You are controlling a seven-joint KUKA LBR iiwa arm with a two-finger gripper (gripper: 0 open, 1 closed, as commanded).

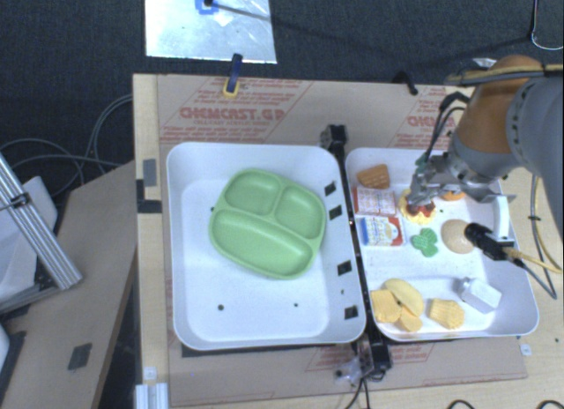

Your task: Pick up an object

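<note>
Hand (pixel 419 197): lowered into right bin (pixel 520 310) near its far edge, over a red-and-yellow toy (pixel 421 211); finger state cannot be told. Left bin (pixel 189 310): 1 green divided plate (pixel 267 222).

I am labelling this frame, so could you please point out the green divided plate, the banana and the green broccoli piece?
green divided plate (pixel 264 244): camera view, bare floor of its large compartment.
banana (pixel 404 291): camera view, middle of its yellow body.
green broccoli piece (pixel 426 241): camera view, its centre.

Green divided plate (pixel 269 220) in left bin (pixel 189 306); metal sheet (pixel 210 9), perhaps foil, beyond bench.
</note>
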